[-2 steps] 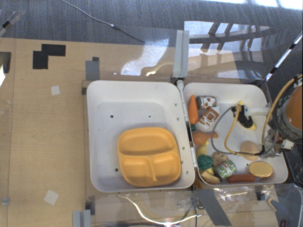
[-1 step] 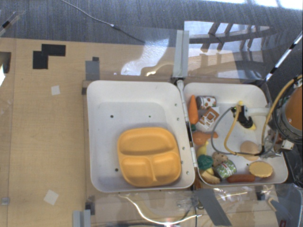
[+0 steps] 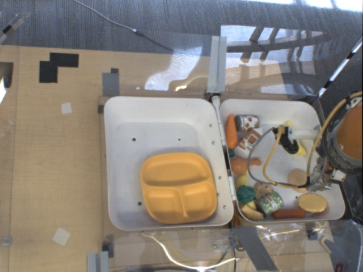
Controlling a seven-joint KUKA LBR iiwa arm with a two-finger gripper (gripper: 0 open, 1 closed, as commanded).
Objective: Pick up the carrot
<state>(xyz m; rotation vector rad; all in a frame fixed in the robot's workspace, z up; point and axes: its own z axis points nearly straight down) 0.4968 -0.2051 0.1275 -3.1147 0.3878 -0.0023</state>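
The carrot [image 3: 231, 131] is orange and long. It lies upright in the picture along the left wall of the right bin [image 3: 309, 107], near the back. The arm's orange band [image 3: 349, 138] shows at the right edge, over that bin's right wall. Below the band, the gripper [image 3: 322, 178] hangs low over the bin's front right part, close to a tan round biscuit [image 3: 312, 203]. The carrot is well to the left of the gripper, with several toy foods between them.
A yellow divided plate [image 3: 178, 187] fills the front of the left bin [image 3: 130, 123]. Toy foods crowd the right bin: a small can [image 3: 247, 122], a green piece [image 3: 246, 194], a red sausage [image 3: 288, 213]. A yellow cable [image 3: 266, 163] loops across them.
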